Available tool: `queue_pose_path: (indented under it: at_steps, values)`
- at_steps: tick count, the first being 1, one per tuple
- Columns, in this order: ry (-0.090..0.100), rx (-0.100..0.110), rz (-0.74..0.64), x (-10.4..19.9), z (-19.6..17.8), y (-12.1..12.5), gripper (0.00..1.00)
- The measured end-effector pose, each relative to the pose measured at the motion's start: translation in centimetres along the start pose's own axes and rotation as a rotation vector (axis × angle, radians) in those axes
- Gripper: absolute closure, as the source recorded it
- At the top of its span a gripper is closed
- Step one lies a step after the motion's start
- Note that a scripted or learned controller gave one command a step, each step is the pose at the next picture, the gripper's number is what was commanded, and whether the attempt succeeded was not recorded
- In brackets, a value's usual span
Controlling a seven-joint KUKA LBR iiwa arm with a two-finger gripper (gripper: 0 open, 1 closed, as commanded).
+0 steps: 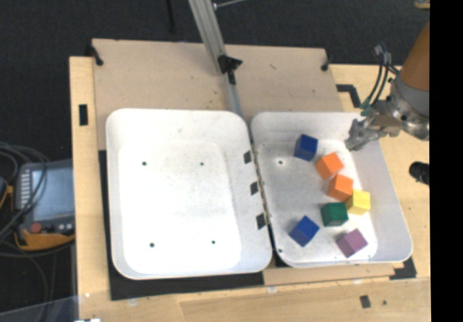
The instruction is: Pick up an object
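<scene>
Several small cubes lie in the right bin (289, 132). A blue cube (306, 147) sits near the back, with an orange cube (330, 165) and a second orange cube (341, 186) just right of it. Further forward are a yellow cube (359, 202), a green cube (334, 213), another blue cube (304, 230) and a purple cube (352, 242). My gripper (357, 137) hangs over the bin's back right corner, right of the blue cube and above the orange ones. Nothing shows between its fingers.
The left bin (173, 190) stands beside the right one, joined by clips along the shared edge. A slanted metal rail (206, 24) rises behind the bins. A control pendant (43, 201) with cables lies off the bench's left side.
</scene>
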State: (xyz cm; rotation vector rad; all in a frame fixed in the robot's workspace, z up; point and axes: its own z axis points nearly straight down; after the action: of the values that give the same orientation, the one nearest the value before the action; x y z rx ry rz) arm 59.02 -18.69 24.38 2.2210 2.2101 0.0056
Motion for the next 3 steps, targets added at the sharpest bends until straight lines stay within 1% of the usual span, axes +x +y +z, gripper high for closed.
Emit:
queue_pose_path:
  at_steps: [1, 2, 3]
  values:
    - [0.002, 0.003, -0.008, -0.1, -2.7, 0.1, 1.00]
    - [0.003, 0.006, -0.012, 5.0, -3.3, -0.2, 1.00]
    - [0.004, 0.007, -0.010, 9.7, -3.1, -1.3, 1.00]
